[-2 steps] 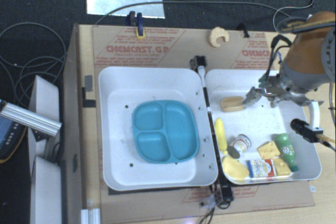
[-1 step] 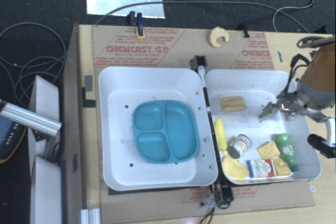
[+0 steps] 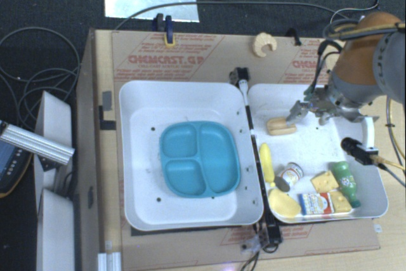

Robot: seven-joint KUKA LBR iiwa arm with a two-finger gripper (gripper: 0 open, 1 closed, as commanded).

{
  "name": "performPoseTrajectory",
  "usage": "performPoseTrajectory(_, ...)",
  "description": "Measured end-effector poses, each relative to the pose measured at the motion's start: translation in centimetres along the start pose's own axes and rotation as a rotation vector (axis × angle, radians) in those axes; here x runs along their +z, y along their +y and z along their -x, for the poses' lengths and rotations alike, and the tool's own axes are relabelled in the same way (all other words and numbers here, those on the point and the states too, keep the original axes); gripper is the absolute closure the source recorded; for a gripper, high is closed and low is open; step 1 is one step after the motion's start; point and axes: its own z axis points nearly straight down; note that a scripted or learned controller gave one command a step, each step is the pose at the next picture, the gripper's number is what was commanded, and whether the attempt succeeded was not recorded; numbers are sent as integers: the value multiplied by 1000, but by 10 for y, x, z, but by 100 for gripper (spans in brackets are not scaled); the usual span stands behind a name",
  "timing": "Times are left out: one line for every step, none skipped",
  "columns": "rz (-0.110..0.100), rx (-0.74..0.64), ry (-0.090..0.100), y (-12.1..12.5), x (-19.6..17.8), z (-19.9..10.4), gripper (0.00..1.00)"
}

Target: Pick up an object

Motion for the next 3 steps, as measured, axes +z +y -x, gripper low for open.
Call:
performPoseTrajectory(-4,6,-2,-78,14,46,0)
performPoseTrajectory(-2,2,1,-36,24,-41,0)
performPoseTrajectory(0,4,-3,30,17,40,0)
